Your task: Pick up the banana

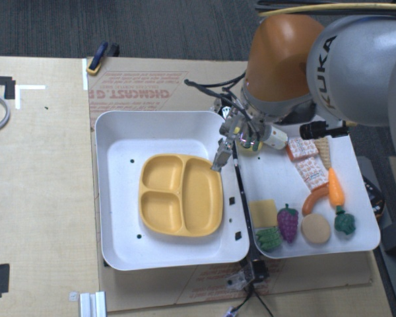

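Note:
My gripper [226, 147] hangs over the wall between the two bins, its tip above the upper right rim of the yellow divided plate [181, 195] in the left bin. Just to its right, a small yellow-green piece [251, 146] shows under the wrist at the upper left of the right bin; it may be the banana, mostly hidden by the arm. I cannot tell whether anything is held.
The right bin [356, 243] holds red-and-white packets [307, 160], a carrot [334, 187], a sausage [314, 201], broccoli [345, 223], a bun [315, 230], purple grapes [288, 222], a yellow cheese block [263, 211] and a green vegetable [268, 238]. The left bin [119, 177] holds the plate.

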Robot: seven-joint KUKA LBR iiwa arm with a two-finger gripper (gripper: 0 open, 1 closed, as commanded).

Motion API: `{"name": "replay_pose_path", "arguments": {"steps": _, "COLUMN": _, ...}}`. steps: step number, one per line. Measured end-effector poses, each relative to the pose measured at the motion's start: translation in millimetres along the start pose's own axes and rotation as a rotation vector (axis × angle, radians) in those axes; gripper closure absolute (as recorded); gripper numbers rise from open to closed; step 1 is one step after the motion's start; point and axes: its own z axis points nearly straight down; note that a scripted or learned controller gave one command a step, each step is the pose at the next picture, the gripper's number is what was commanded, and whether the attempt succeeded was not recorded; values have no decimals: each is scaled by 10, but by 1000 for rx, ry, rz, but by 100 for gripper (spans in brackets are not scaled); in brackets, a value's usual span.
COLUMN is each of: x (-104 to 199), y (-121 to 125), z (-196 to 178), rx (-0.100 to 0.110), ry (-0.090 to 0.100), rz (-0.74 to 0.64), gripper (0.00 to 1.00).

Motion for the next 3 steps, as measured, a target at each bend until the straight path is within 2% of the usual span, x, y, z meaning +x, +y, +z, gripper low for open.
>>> {"name": "replay_pose_path", "arguments": {"steps": 1, "x": -317, "y": 32, "z": 2, "rx": -1, "ry": -2, "rz": 30, "gripper": 0}}
{"name": "replay_pose_path", "arguments": {"steps": 2, "x": -168, "y": 117, "z": 2, "rx": 0, "ry": 0, "rz": -218, "gripper": 0}}
{"name": "replay_pose_path", "arguments": {"steps": 3, "x": -118, "y": -132, "z": 1, "rx": 0, "ry": 0, "rz": -184, "gripper": 0}}
